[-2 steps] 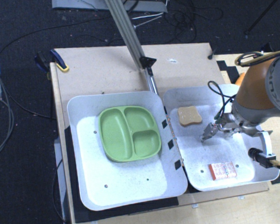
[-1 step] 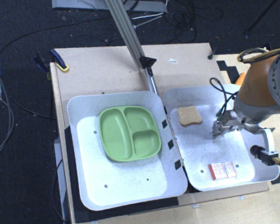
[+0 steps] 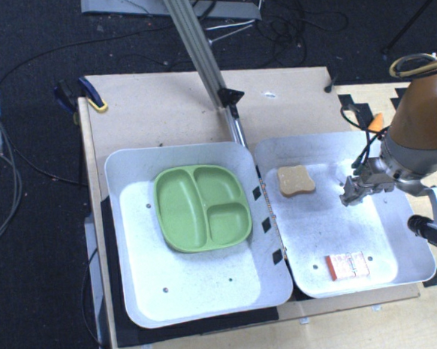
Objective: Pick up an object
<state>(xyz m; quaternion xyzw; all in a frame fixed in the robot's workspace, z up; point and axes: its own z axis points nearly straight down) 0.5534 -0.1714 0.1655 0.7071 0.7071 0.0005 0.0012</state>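
Note:
A tan slice of toast (image 3: pixel 296 180) lies in the right bin (image 3: pixel 406 264), near its far left corner. A small red and white packet (image 3: pixel 348 265) rests flat near that bin's front edge. My gripper (image 3: pixel 353 194) hangs over the right bin's far right part, to the right of the toast and well above the packet in the view. Nothing shows between its tips. The orange band of the arm (image 3: pixel 420 109) rises behind it at the right edge.
The left bin (image 3: pixel 137 289) holds a green divided plate (image 3: pixel 203 207) with three compartments. A slanted metal pole (image 3: pixel 201 51) crosses the bench from the top and ends between the bins. Black clips (image 3: pixel 266 223) sit along the seam between the bins.

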